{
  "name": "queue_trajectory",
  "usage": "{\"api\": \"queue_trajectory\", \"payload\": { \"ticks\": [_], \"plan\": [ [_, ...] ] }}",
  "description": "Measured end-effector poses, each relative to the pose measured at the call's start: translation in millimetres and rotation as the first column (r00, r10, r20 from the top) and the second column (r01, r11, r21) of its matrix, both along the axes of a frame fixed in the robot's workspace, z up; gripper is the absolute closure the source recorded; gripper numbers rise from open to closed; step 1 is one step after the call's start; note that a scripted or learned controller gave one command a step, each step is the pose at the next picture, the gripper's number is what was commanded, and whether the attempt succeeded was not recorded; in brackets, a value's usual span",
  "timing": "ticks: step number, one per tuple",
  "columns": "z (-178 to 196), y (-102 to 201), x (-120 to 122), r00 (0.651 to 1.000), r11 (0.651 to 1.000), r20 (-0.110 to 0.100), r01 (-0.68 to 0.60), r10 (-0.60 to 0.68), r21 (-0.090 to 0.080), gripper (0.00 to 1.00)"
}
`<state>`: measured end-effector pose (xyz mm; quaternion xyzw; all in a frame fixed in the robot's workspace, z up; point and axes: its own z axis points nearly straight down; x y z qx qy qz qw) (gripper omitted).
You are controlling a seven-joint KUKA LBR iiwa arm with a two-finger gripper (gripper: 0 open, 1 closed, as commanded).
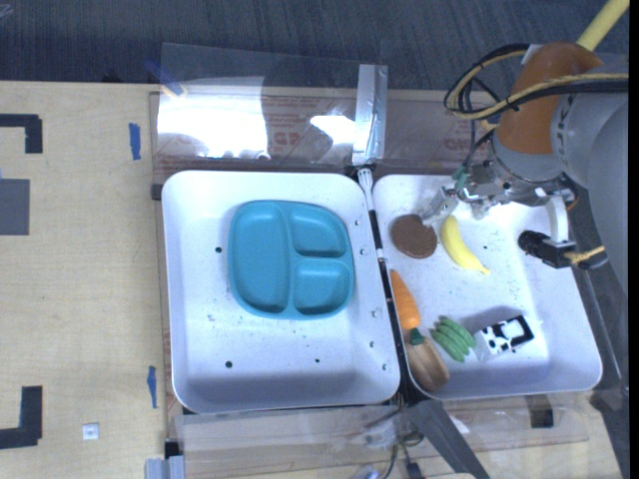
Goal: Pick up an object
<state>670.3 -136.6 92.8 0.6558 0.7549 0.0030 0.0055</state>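
The gripper [461, 196] hovers over the far end of the right bin [569, 367], just above the banana [461, 242] and beside the brown disc [412, 237]; whether the jaws are released or clenched cannot be determined. For a clean grasp, centre the jaws across the banana's narrow width (clear of the disc), then descend vertically before clenching.

A blue divided plate [292, 257] lies mid-left bin [190, 297]. In the right bin [559, 357], the gripper [451, 200] hangs near the far edge, just beside a banana [461, 244] and brown disc [412, 237]; a carrot [404, 301] lies along the left edge.
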Motion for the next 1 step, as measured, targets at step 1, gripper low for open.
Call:
{"api": "queue_trajectory", "payload": {
  "ticks": [1],
  "plan": [
    [12.1,0.8,1.9,1.000,1.000,0.006,-0.002,0.002,-0.001,1.00]
  ]
}}
